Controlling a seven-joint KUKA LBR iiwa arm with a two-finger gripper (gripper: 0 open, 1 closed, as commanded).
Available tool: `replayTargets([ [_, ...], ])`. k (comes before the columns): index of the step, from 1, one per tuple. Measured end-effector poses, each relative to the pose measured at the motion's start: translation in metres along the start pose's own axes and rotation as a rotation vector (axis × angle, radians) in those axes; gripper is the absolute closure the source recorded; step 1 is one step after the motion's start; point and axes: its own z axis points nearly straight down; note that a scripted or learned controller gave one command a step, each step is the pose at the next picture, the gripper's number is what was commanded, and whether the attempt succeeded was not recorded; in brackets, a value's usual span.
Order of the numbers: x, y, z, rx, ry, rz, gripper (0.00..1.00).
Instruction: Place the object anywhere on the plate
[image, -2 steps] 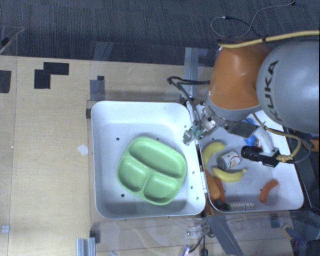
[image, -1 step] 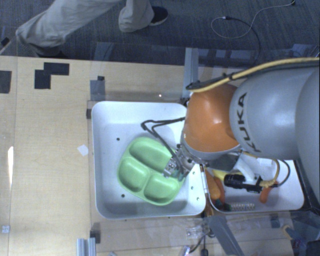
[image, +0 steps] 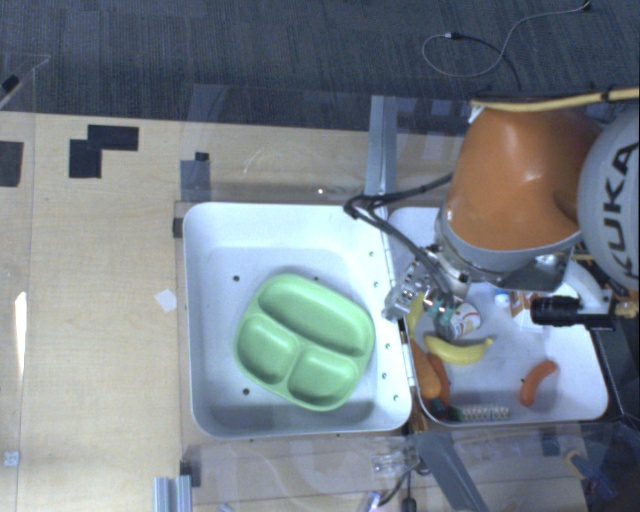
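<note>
Green plate (image: 305, 343) sits well left of the gripper (image: 420, 297), over in the left bin (image: 215, 300). Banana (image: 458, 349) lies just below the gripper, probably untouched. Can't tell the gripper's state, too cluttered.

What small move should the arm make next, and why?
Probably lower onto the banana and grip it: the gripper hovers just above it in the right bin, with nothing visibly held, and the green plate in the left bin awaits an object.
</note>
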Motion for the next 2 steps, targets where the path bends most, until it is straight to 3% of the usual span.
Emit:
replayTargets([
  [1, 0.014, 0.099, 0.047, 0.001, 0.004, -0.206, 1.00],
  [2, 0.011, 0.134, 0.117, 0.002, 0.007, -0.148, 1.00],
])
